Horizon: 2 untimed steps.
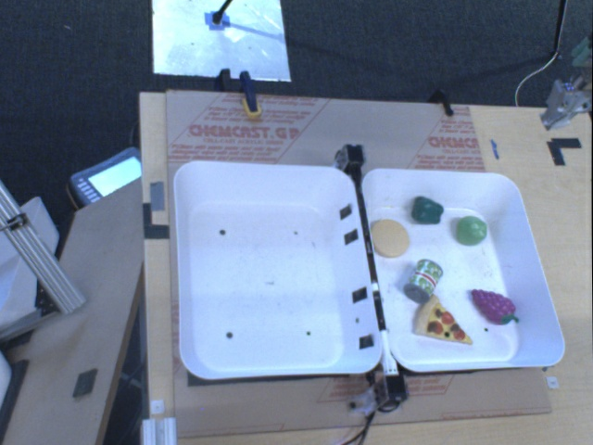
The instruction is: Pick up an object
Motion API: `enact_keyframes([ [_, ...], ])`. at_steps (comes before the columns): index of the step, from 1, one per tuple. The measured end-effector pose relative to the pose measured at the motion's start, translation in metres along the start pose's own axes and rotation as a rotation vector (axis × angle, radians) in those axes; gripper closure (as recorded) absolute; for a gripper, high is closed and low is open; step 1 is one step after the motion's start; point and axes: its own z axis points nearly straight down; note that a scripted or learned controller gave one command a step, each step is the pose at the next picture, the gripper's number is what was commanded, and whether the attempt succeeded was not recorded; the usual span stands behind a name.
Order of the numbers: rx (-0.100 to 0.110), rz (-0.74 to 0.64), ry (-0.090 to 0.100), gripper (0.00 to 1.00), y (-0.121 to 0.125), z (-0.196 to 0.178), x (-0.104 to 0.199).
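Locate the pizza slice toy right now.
The pizza slice lies in the right bin, near its front edge, just below the small can and left of the purple grapes.

At the bench's far right corner, against the right edge of the view, a small angular part (567,98) in pale grey metal shows, with lighter, shiny facets and a darker patch above it. A thin pale cable (536,72) curves away from it to the left. Too little is visible to tell whether this part belongs to the arm.
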Motion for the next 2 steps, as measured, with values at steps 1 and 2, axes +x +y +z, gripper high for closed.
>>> enact_keyframes([
  [1,-0.006,-0.004,0.005,1.0,-0.017,-0.11,0.11],
  [2,0.001,-0.001,0.006,1.0,-0.019,-0.139,0.177],
])
